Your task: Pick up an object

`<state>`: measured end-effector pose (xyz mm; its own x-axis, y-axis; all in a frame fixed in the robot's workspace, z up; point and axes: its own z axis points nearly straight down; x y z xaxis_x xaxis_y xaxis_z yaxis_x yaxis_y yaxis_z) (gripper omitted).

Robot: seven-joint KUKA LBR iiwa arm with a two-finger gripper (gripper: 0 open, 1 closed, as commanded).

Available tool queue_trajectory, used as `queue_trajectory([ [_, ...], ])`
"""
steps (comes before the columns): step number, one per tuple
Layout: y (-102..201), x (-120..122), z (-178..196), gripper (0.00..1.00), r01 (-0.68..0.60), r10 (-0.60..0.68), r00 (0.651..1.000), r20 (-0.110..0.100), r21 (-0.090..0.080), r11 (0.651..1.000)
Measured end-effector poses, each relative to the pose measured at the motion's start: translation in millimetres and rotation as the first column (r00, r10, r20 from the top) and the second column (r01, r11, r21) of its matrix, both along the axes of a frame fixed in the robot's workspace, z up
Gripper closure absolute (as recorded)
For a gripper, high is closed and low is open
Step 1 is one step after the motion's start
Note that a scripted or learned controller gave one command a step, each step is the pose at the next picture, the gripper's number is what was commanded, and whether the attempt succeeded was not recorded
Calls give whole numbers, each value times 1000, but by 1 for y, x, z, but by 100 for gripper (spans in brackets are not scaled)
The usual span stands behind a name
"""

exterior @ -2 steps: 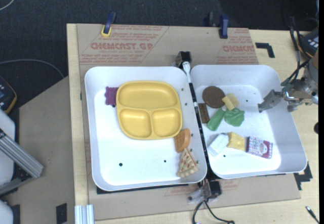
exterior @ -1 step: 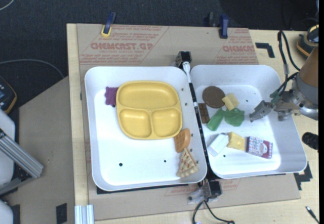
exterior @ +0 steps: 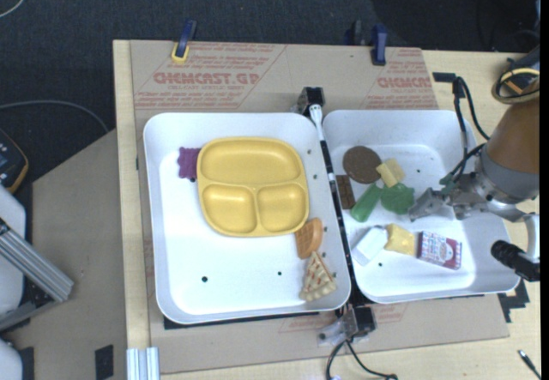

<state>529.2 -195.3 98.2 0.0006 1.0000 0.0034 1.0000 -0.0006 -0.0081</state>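
Overhead, slanted (onto both bins (exterior: 163,198))

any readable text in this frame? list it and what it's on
"CHEMCAST G.P" in red, on the brown board behind the left bin.
A second red print of the same kind on the board behind the right bin, cut short; reads partly "CHEMCAS".
Red and white packet in the right bin: print too small to read.

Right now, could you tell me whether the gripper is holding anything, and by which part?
Nothing is held: the gripper hovers open beside the green toy.
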Motion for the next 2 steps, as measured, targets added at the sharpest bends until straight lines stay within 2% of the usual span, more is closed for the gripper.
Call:
queue_trajectory([
  [1, 1, 0, -15, 0, -1, 1, 1000, 4, -1, 1000],
  [2, 0, 0, -3, 100, 0, 0, 1000, 8, -3, 1000],
])
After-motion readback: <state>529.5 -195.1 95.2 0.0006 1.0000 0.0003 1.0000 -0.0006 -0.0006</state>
